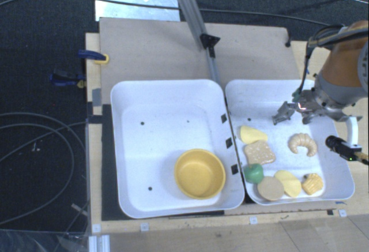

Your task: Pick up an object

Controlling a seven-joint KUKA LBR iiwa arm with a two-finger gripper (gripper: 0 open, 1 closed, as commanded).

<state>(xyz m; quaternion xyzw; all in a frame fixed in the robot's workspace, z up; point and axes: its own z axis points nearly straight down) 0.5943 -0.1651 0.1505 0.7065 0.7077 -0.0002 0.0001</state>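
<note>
My gripper (296,115) hovers over the upper middle of the right bin (253,95), open with nothing between its fingers. A tan croissant (303,143) lies just below it. Further left lie a yellow cheese wedge (252,134) and a slice of toast (259,153). Along the bin's front sit a green round piece (253,173), a beige disc (270,188), a pale yellow oval piece (290,183) and a small corn cob (312,183).
A yellow bowl (199,173) stands in the front right part of the left bin (144,106). A slanted grey pole (190,3) crosses above the bins' shared wall. The arm enters from the right.
</note>
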